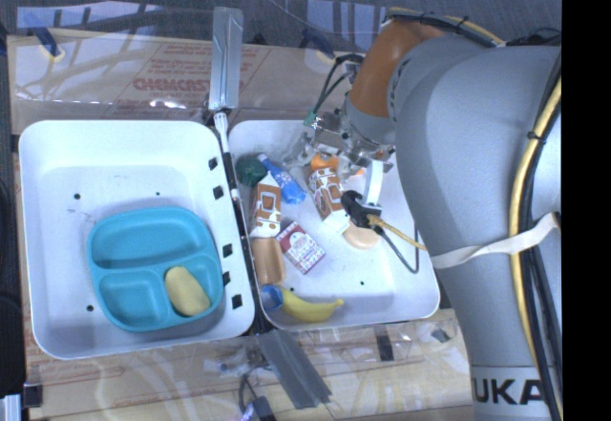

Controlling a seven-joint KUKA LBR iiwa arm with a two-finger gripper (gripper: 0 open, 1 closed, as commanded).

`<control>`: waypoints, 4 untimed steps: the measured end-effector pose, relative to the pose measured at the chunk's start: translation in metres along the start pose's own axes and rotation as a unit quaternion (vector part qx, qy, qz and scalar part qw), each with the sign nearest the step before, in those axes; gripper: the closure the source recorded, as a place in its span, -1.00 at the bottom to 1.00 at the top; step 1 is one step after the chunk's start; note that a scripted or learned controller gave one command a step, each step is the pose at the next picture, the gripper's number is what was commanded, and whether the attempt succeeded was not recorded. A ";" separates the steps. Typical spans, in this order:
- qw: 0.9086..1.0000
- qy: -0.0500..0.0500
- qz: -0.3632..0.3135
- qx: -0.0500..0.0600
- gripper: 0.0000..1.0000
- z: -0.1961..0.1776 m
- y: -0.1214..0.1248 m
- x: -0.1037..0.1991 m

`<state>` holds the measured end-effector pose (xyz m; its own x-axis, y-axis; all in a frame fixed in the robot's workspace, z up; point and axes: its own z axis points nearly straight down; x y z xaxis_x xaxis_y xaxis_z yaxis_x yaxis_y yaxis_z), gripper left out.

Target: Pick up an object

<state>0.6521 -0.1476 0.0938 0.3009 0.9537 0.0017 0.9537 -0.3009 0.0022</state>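
The right bin (410, 285) holds several items. A banana (307, 308) lies at its front edge, and a red-and-white box (302, 248) sits beside a tan stick-shaped item (269, 263). Along the left wall are a brown-and-white carton (265, 209), a blue bottle (285, 180) and a dark green object (250, 169). My gripper (334, 163) is low in the back middle of this bin, over a second brown-and-white carton (327, 191) and a small orange item (323, 161). A peach-coloured round piece (361, 238) lies just in front of it. The wrist hides what is under the gripper.
The left bin (57, 161) holds a blue divided tray (143, 238) with a yellow lump (187, 290) in its front right compartment. The grey arm (477, 171) covers the right bin's right side. A metal divider (225, 56) stands between the bins at the back.
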 end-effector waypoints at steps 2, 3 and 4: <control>1.000 -0.001 -0.005 0.001 -1.00 -0.011 0.000 0.002; 0.992 0.000 -0.127 0.001 -1.00 0.001 -0.029 -0.026; 0.992 0.000 -0.125 0.000 -1.00 0.000 -0.020 -0.041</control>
<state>0.6211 -0.1805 0.0935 0.0545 0.9985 0.0009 0.9985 -0.0545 0.0027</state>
